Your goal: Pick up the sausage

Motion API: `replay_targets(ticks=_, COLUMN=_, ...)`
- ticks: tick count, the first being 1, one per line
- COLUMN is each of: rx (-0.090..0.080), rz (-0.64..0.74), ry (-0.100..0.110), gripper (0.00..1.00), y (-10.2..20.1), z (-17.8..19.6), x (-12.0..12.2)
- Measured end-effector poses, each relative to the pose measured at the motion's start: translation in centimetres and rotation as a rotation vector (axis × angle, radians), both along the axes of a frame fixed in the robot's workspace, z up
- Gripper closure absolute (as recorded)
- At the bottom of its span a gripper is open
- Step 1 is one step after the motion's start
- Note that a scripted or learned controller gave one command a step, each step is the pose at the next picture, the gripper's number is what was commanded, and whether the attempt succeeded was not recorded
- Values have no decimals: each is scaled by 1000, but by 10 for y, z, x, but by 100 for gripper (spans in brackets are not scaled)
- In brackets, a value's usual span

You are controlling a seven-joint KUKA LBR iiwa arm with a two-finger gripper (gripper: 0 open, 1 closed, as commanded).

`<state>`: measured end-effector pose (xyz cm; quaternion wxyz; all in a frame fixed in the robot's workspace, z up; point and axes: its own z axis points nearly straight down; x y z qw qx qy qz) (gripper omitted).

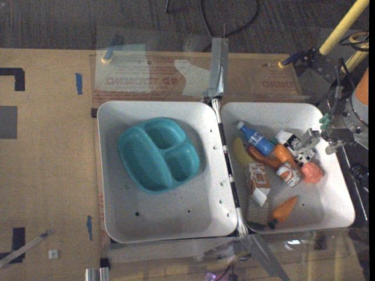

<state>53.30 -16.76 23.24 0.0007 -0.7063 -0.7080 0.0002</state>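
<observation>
The sausage is a slim orange-brown piece lying aslant in the middle of the right bin. It sits between a blue bottle and a small carton. My gripper hangs over the bin's right side, to the right of the sausage and apart from it. A black-and-white toy lies just below the gripper. Nothing shows between the gripper and the sausage but other toys.
The right bin also holds a yellow banana, an orange piece, a small can, a pink fruit and a carrot. A teal divided plate lies in the left bin.
</observation>
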Motion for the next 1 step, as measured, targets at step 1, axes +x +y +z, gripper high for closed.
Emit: replay_targets(ticks=1, rx=-1, rz=-24, ry=-4, gripper=0, y=47, z=-129, x=6)
